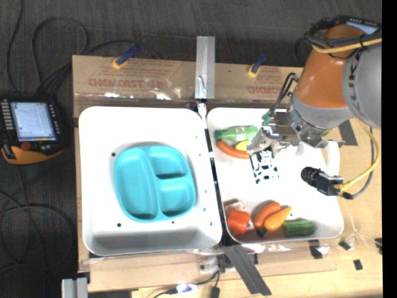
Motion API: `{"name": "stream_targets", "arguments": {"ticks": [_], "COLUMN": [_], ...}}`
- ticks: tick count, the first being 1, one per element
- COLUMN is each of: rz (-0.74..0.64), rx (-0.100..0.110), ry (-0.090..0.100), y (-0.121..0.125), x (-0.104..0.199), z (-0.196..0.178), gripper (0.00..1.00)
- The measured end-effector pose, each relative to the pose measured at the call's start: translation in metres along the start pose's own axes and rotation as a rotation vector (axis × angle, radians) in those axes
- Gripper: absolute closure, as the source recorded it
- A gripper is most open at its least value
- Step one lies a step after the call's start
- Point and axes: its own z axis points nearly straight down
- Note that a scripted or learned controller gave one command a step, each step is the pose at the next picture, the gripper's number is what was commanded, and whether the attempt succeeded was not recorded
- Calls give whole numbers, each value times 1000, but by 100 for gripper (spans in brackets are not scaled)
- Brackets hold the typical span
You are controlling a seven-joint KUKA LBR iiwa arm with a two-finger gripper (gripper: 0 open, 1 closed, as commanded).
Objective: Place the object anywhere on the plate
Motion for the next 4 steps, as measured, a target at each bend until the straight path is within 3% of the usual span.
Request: {"name": "stream_targets", "arguments": {"ticks": [1,2,3,4], "rz": [9,-202,-213,-207], "rx": [3,-18,-1,4], "ry": [4,-9,0,0], "y": [-29,-14,-18,-18], "x": [55,78,86,86], "z": [63,56,62,56], "gripper": [100,100,0,100]}}
